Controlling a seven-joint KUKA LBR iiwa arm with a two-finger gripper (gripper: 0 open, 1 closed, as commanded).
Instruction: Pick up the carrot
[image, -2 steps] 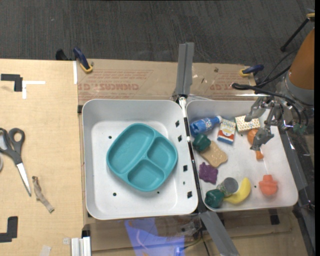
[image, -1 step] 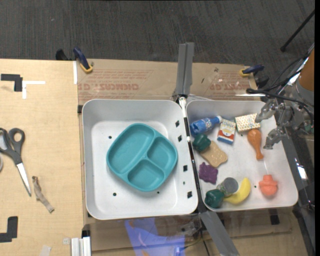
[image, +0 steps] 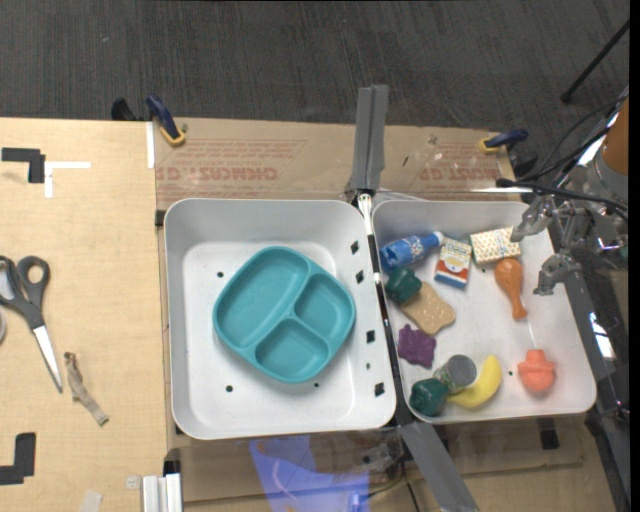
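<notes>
The carrot (image: 511, 284) is a smooth orange piece, bulbous at its upper end and tapering to a thin tip below. It lies in the right bin (image: 580, 330), in the upper right part, just below a small speckled cracker box (image: 493, 245).

The gripper (image: 548, 250) is a grey metal assembly at the right bin's upper right edge, near the carrot but apart from it. Whether it is open or closed cannot be told, and nothing is seen held in it.

The right bin also holds a blue bottle (image: 409, 248), a small red-and-white carton (image: 453, 263), a dark green rounded piece (image: 403, 287), a speckled tan bread slice (image: 429, 311), a purple lumpy piece (image: 416, 347), a metal can (image: 459, 373), a curved yellow banana (image: 482, 384), a second dark green piece (image: 427, 397) and a coral-pink ridged item (image: 537, 370).

The left bin (image: 190, 330) is shallow, white, with rounded corners. It holds a teal three-compartment plate (image: 284, 314) of smooth plastic.

Both bins rest on a bench surfaced with brown cardboard (image: 260, 165) and pale wood panel (image: 80, 300). Scissors (image: 30, 305) with grey handles lie on the wood panel at left. The floor beyond is dark carpet (image: 250, 50).
</notes>
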